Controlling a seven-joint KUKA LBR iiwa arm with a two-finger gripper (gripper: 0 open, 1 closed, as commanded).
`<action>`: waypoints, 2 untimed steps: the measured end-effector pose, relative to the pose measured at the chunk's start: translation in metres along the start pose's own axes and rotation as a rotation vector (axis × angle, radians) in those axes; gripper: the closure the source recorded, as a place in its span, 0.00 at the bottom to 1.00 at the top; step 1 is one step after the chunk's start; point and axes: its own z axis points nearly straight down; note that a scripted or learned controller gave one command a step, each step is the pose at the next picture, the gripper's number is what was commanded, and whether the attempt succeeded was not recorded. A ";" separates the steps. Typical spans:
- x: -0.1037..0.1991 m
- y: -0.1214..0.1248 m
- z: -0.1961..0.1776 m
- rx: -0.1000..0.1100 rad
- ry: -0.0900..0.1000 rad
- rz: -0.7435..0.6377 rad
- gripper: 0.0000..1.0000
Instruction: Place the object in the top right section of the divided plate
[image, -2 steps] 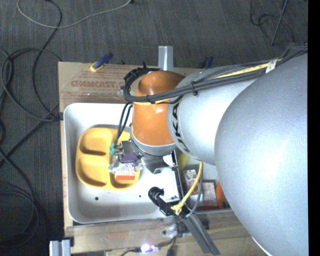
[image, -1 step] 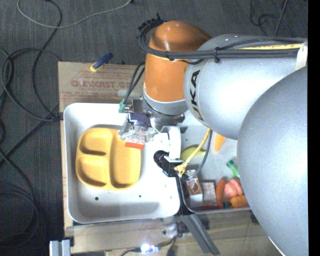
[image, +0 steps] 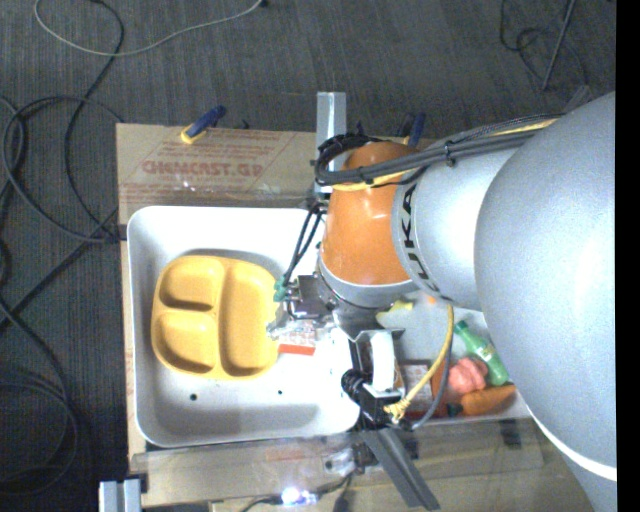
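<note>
One gripper (image: 296, 322) hovers at the yellow divided plate (image: 213, 315).
We cannot tell its jaws' state; any orange-white object (image: 297, 347) there may drop short of the plate.

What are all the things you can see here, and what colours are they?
Divided plate: one, yellow, lying in the left bin.
Left bin: one, white, shallow, on the bench.
Right bin: one, white, mostly hidden under the arm.
Toy food: a few pieces, pink, orange and green, in the right bin; the exact count is hard to tell.
Small object: one, orange-red and white, just off the plate's right edge, under the gripper; whether it is held is unclear.
Cardboard sheet: one, brown with red print, behind the left bin.
Clamps: two, blue and yellow, at the cardboard's far edge.
Cables: several, on the dark floor.
Arm: one, grey with an orange band.
Gripper: one, at the plate's right edge.
</note>
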 end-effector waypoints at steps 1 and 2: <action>0.091 -0.010 0.012 -0.001 0.000 -0.162 1.00; 0.025 0.077 0.006 -0.003 -0.003 0.020 1.00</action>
